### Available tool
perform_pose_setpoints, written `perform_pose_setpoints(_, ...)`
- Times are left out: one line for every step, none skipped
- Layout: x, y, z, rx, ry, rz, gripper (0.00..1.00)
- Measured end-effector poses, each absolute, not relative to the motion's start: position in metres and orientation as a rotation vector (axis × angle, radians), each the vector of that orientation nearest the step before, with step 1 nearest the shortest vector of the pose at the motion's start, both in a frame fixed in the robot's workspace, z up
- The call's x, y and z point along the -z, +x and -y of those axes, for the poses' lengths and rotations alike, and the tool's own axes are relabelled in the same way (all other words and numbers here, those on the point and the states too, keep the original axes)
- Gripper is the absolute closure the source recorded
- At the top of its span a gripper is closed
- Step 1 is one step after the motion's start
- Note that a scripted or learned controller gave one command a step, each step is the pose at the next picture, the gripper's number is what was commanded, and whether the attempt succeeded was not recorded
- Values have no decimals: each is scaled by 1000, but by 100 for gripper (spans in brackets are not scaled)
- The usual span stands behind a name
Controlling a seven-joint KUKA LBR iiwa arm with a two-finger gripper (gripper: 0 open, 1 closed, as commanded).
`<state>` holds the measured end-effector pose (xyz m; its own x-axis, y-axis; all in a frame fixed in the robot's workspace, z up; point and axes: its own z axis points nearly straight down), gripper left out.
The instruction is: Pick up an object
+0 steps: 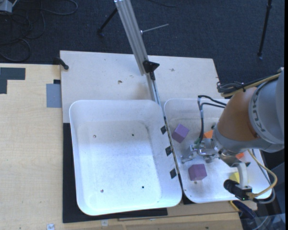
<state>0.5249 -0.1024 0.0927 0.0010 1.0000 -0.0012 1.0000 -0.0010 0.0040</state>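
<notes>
Two purple cubes lie in the right bin (pixel 209 195). One purple cube (pixel 180 132) sits toward the bin's upper left; the other purple cube (pixel 198 172) rests lower down near the middle. My gripper (pixel 196 155) hangs low in the bin between them, just above the lower cube, its metal parts pointing left. Nothing is visibly between its fingers. An orange object (pixel 209 134) peeks out beside the arm's wrist, and a yellow object (pixel 235 177) is partly hidden under the arm at the lower right.
The left bin (pixel 81 143) lies beside the right one, joined by black clips (pixel 167 150) on the shared wall. A slanted aluminium post (pixel 134 37) rises behind the bins. Cables loop around the arm's wrist on the right.
</notes>
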Motion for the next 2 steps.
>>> perform_pose_setpoints(-93,505,98,-5,2220,-2215,0)
perform_pose_setpoints(-103,505,99,-6,2226,-2210,100)
